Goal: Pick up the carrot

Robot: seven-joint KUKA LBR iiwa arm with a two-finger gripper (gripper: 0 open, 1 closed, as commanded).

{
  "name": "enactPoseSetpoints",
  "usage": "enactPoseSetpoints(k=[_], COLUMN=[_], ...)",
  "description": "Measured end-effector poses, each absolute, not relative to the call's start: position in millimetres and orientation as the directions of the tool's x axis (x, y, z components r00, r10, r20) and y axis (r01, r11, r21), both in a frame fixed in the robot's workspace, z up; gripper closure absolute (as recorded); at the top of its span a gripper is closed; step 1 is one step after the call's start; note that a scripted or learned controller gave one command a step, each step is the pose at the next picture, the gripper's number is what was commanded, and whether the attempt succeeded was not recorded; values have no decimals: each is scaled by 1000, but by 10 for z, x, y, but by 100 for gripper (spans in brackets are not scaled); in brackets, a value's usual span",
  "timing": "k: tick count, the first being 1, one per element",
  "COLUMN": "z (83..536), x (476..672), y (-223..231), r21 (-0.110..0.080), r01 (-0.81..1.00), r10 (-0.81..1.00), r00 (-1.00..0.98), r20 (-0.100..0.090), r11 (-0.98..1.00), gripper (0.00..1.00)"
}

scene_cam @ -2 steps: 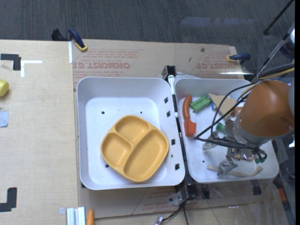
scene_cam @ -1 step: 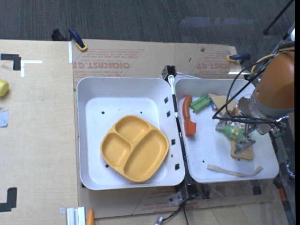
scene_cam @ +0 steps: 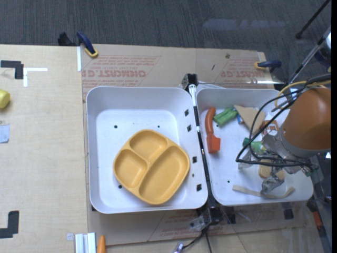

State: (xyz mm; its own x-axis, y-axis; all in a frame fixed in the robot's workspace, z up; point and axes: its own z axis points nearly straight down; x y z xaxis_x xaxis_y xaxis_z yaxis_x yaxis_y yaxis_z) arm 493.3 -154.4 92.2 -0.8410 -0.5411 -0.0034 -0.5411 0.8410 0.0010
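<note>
Since the carrot (scene_cam: pixel 211 130) looks light, rigid and smooth, grip across its mid-shaft; gripper (scene_cam: pixel 271 183) opening: cannot tell, nothing visibly held.

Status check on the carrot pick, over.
Gripper low in right bin, near front wall, fingers unclear. Carrot lies untouched by the bin's left wall. Green piece beside the carrot's far end.
</note>
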Motion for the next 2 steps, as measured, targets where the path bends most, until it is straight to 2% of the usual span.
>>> enactPoseSetpoints(k=[1,2], z=[1019,959], x=[4955,5426], y=[-1525,-2200], r21=[-1,-7], r01=[-544,-687], r10=[-544,-687], r00=[-839,-727], r20=[-8,-11], r11=[839,727], gripper=[100,100])
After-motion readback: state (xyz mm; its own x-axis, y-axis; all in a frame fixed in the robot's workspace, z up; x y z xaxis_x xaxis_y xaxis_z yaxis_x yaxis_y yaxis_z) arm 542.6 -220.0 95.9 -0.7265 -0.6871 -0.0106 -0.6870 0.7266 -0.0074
